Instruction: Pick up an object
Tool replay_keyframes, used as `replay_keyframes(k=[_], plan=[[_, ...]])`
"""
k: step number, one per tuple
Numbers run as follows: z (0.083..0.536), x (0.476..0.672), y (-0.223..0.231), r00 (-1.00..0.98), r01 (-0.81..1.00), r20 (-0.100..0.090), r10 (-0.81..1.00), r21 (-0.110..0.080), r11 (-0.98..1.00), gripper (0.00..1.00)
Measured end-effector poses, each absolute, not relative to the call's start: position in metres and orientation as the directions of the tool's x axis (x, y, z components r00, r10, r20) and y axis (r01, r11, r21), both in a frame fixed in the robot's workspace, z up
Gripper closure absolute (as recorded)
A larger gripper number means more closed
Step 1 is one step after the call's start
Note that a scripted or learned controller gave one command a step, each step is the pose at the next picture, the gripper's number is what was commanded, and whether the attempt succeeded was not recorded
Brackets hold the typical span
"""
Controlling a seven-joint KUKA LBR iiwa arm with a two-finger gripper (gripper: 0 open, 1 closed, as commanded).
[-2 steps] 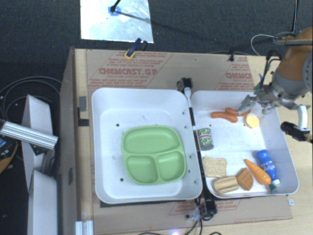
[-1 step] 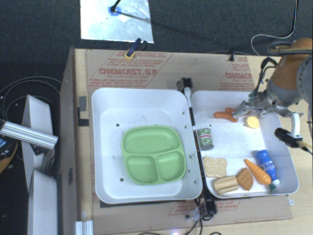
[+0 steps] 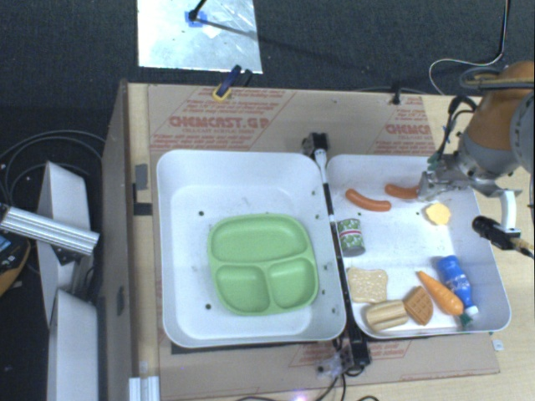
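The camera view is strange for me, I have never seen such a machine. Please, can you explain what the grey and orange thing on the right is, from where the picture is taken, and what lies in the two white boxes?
The picture is taken from one fixed camera above the bench, looking down at a slant. The grey and orange thing is a robot arm reaching in from the right. Its hand is low over the right bin, close to a sausage; whether it grips anything I cannot tell.

The left bin holds a green divided plate. The right bin holds toy food: a second sausage, a small can, a yellow piece, a slice of bread, a bread roll, a waffle, a carrot and a blue bottle.
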State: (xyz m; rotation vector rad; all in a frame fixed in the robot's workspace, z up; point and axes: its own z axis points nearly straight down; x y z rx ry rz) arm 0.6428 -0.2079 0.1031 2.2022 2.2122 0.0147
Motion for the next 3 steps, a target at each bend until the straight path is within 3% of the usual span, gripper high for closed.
replay_keyframes(k=[1,2,3], plan=[[0.151,0.648,-0.114,-0.005,1.000,0.001,1.000,0.005,0.005,1.00],[0.151,0.647,-0.115,-0.003,1.000,0.000,1.000,0.003,0.003,0.00],[0.083,0.667,-0.088,-0.005,1.000,0.001,1.000,0.000,0.005,0.00]])
